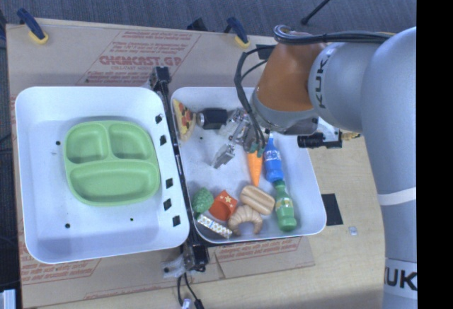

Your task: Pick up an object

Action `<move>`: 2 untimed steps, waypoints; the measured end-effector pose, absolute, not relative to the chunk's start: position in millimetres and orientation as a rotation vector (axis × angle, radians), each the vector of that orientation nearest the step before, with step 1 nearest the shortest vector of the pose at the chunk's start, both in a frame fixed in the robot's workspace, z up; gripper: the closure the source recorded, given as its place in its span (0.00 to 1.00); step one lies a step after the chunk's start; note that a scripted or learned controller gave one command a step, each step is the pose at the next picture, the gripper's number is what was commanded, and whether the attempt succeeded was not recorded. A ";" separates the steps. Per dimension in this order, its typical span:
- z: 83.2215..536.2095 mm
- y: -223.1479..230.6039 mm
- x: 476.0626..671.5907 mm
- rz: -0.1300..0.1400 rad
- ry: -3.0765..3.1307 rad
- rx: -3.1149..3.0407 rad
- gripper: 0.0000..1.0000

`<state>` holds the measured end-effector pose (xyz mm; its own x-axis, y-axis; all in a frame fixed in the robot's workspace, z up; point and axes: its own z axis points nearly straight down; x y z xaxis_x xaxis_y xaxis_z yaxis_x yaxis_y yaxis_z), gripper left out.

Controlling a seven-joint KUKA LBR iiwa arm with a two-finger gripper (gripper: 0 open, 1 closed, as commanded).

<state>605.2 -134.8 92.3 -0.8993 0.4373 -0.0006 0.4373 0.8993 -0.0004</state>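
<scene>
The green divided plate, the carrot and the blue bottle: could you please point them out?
green divided plate [111,161]: camera view, middle divider.
carrot [254,167]: camera view, orange body.
blue bottle [272,165]: camera view, blue body.

The bench [71,46] is topped with brown cardboard printed in red lettering. Two white bins sit on it side by side, touching: the left bin [35,180] and the right bin [311,187]. Blue clamps [32,25] grip its far edge.

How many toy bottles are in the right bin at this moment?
2. A blue bottle lies just below the gripper, beside the carrot; a green bottle lies below it near the bin's right wall. The arm may hide others.
</scene>
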 end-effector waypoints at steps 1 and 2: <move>91.7 -130.4 564.1 0.000 3.118 0.404 0.00; 92.3 -124.7 602.8 -0.001 3.140 0.000 0.00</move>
<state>602.8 -124.7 92.3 -1.0000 0.0000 -0.0016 0.0000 1.0000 -0.0005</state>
